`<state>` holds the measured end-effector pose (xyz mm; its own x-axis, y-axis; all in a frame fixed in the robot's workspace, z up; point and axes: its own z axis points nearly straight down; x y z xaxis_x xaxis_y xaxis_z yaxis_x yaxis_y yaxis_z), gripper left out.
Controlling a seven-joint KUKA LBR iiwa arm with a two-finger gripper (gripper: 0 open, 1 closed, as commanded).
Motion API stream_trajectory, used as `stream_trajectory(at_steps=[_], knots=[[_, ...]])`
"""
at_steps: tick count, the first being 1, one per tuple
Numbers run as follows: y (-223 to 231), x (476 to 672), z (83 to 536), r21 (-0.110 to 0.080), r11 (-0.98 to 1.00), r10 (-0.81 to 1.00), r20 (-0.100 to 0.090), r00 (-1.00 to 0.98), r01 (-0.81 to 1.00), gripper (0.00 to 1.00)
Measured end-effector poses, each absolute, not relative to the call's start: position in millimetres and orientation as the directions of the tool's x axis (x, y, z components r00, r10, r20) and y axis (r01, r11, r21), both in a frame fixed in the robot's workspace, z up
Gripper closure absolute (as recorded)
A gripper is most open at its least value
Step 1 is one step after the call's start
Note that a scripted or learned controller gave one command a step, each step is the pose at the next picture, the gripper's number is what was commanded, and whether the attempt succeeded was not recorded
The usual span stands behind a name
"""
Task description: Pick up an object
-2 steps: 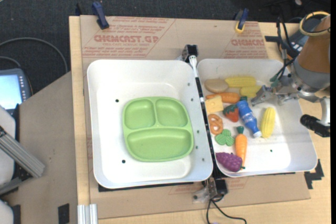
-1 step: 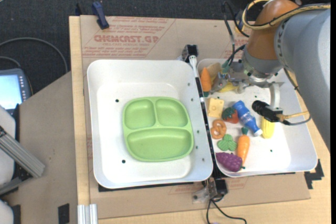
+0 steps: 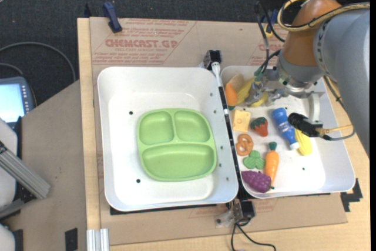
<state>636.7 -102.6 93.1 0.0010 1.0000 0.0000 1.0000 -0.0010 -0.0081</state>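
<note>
My arm [image 3: 329, 38] reaches in from the right over the right bin [image 3: 335, 176], and my gripper [image 3: 262, 90] sits low at that bin's far left corner, among the toy food; whether it is open or closed on anything I cannot tell. The left bin [image 3: 114, 126] holds a green divided plate [image 3: 175, 144]. In the right bin lie a blue bottle [image 3: 284, 126], a carrot [image 3: 271, 164], purple grapes [image 3: 257, 180], a cheese wedge [image 3: 241, 120], a pretzel [image 3: 244, 142] and a strawberry [image 3: 259, 124].
</note>
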Motion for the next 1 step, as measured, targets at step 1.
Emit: stream_trajectory(at_steps=[1], knots=[[-41.2,590.6,190.8,0.004,0.006,1.0,0.003,-0.006,1.0,1.0]])
